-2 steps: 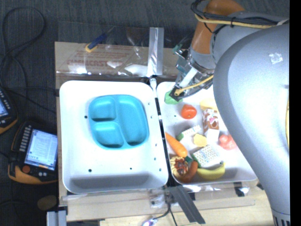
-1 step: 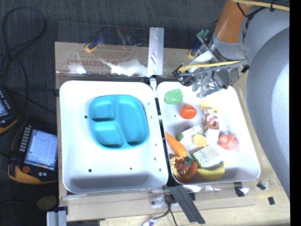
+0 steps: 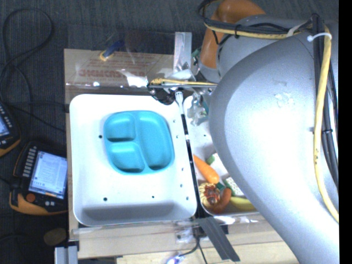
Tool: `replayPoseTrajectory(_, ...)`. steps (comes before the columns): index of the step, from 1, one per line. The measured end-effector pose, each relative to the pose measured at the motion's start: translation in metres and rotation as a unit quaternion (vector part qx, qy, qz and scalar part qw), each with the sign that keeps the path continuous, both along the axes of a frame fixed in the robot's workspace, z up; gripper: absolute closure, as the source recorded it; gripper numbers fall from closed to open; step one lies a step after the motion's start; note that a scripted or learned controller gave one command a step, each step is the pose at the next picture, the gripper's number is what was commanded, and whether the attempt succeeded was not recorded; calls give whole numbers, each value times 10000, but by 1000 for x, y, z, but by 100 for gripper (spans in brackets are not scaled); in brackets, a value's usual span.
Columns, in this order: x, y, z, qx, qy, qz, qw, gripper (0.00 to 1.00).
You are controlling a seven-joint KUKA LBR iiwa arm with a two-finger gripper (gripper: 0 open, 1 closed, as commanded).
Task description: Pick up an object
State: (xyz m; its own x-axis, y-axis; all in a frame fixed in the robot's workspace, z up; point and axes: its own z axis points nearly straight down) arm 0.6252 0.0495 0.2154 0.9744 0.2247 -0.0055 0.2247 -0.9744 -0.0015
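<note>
A blue divided tray [image 3: 138,141] lies in the left white bin [image 3: 91,197]. In the right bin [image 3: 199,142] I see an orange carrot [image 3: 206,169], a reddish round piece [image 3: 213,197] and a yellow banana-like piece [image 3: 242,204] near its front. The big grey arm [image 3: 280,131] covers most of the right bin. Its wrist end with metal parts [image 3: 193,104] hangs over the back of that bin, near the divider between the bins. The gripper's tips are hidden.
A cardboard sheet with clear plastic [image 3: 126,67] lies behind the bins. Handheld devices [image 3: 41,177] sit on the floor to the left. A yellow cable [image 3: 319,120] runs along the arm.
</note>
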Motion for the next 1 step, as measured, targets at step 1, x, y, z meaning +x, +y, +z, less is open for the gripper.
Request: replayPoseTrajectory(1,-21,49,9,-13,0,1985,9801,100)
